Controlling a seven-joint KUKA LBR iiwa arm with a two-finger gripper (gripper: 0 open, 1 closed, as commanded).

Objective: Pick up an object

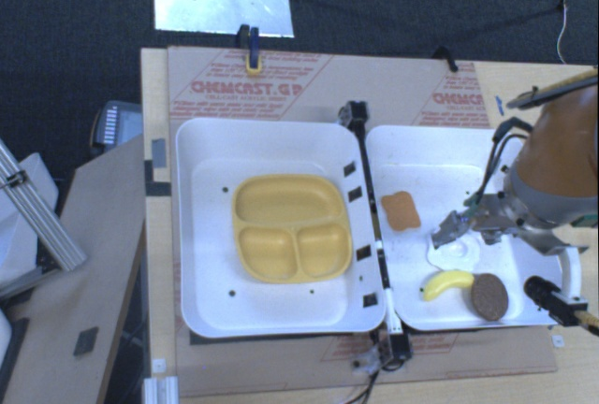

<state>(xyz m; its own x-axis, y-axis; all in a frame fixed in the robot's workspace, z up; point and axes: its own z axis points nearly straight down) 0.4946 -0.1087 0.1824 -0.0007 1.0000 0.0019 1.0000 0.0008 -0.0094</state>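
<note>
The right bin (421,145) holds an orange-brown flat piece (401,210), a small yellow banana (446,283), a round dark brown cookie (489,296) and a pale white flat item (451,253). My gripper (460,230) hangs low over the white item, just right of the orange-brown piece and above the banana in the view. The gripper body hides part of the white item. Nothing is visibly held.
The left bin (201,206) bears a yellow three-compartment plate (285,226). A black clipped divider (367,215) runs between the bins. The grey and orange arm (562,159) covers the right bin's right side. Cardboard (281,89) lies under both bins.
</note>
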